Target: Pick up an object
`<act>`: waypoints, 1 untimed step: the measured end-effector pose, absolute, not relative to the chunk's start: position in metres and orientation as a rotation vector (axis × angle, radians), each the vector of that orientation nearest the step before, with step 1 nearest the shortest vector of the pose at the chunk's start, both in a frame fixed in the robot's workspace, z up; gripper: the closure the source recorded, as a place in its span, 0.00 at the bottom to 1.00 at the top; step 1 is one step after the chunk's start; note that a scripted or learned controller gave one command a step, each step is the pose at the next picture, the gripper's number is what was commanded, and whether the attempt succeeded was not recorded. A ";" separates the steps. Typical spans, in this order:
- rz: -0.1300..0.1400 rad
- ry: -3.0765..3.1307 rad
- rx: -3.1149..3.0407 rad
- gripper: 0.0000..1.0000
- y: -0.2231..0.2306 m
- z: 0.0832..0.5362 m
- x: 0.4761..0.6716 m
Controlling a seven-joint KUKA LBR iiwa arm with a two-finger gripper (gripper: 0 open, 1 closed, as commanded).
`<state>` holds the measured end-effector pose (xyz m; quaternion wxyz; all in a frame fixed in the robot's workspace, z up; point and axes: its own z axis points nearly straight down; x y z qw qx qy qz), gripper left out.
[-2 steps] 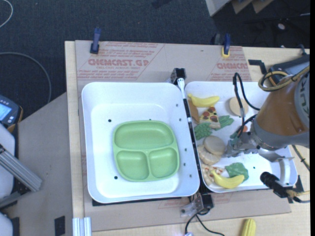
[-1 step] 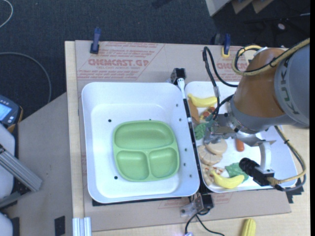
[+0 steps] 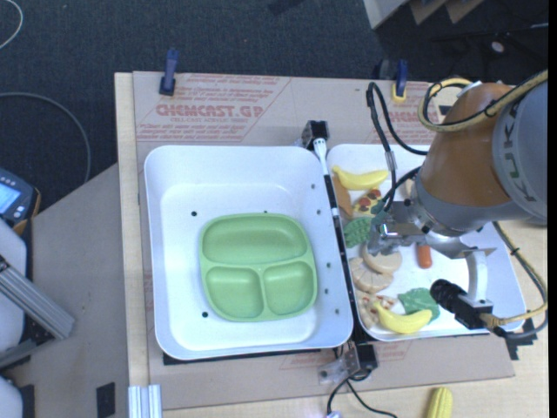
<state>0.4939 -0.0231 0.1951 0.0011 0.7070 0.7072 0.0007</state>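
While its own wrist hides the claw's state, gripper point(image 3: 383, 238) amid 2 bananas point(image 3: 360, 178), perhaps cookies point(image 3: 380, 264).

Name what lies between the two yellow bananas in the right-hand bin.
In the camera view, between the upper banana and the lower banana lie a green leafy piece and tan cookie-like pieces.

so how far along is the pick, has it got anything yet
Nothing looks picked yet. The arm is down over the right bin, with its gripper low among the toy food near a banana and a green piece. Its hold isn't visible. Grasping and lifting remain. The green tray sits in the left bin.
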 end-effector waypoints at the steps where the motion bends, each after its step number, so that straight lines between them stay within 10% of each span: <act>1: 0.024 2.227 2.203 1.00 0.045 0.340 0.493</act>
